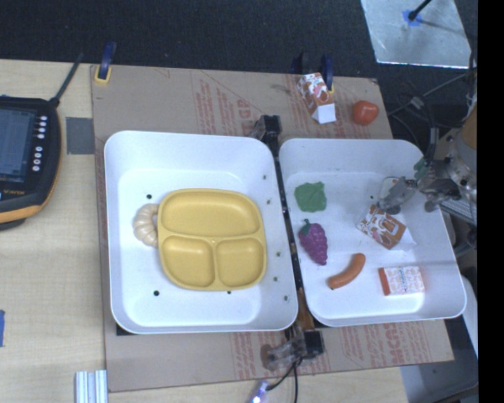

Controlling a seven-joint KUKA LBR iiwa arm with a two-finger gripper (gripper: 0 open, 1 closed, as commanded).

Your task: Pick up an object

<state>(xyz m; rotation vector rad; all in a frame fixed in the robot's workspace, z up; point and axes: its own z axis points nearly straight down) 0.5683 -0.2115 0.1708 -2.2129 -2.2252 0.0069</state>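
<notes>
In the camera view, the gripper (392,198) reaches in from the right side and stands low over the right bin (437,309), in its upper right part. Its tips are just above a small carton (382,227) with a red and white pattern, which lies tilted on the bin floor. Whether the tips touch the carton cannot be told, and whether the gripper is spread or pressed together cannot be told either, because the metal parts are blurred there. Nothing is seen lifted from the floor.

In the same bin lie a green leafy piece (311,196) near the upper left, a purple grape bunch (315,242) just below it, an orange sausage (346,271) near the middle bottom, and a flat orange packet (401,280) at the lower right, well apart from the carton.

The left bin (126,292) bears a yellow divided plate (211,238), and a pale round bread piece (144,223) touches the left edge of the plate.

Behind the bins, on the cardboard, stand another small box (317,96) and a red tomato (365,112). A tablet with orange frame (17,159) rests on the bench at the far left.
</notes>
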